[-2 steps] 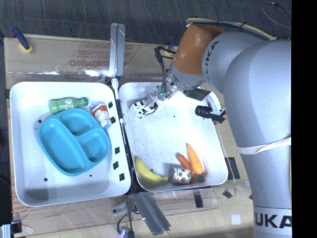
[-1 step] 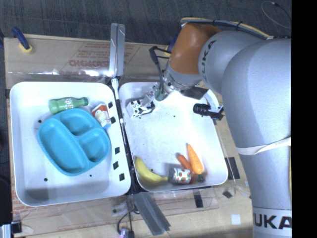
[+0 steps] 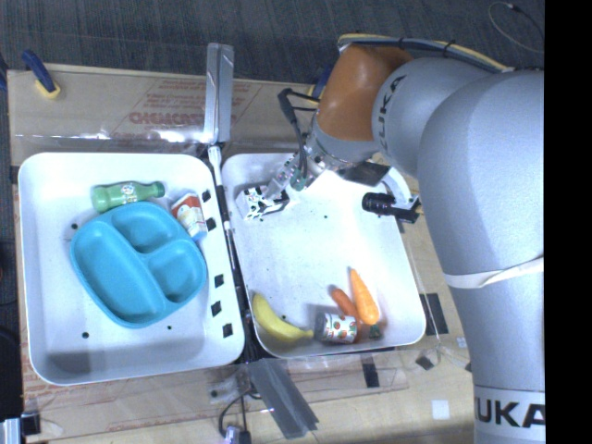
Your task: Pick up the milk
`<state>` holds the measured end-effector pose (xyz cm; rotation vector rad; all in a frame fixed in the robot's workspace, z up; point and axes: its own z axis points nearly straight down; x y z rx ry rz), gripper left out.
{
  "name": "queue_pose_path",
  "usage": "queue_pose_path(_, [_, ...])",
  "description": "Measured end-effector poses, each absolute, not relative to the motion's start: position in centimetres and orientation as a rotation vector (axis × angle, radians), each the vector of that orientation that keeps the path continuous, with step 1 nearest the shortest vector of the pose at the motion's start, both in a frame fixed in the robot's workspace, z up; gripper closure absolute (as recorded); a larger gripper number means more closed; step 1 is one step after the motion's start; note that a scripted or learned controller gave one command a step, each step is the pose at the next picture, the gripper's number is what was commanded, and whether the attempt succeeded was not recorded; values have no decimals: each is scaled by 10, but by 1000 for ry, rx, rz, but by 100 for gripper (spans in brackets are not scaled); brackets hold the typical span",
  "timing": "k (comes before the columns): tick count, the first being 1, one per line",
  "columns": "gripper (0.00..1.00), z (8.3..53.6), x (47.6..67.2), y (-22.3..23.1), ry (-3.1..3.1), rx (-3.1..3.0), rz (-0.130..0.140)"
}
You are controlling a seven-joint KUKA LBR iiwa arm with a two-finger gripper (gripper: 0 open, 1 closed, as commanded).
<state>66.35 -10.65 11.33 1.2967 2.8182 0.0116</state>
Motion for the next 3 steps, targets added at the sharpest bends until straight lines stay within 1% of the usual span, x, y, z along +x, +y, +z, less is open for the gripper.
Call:
queue_pose_path(2, [0,113,662,-102,2865,1196,7])
queue_pose_path(3, [0,113,661,-104,2833,1279,22])
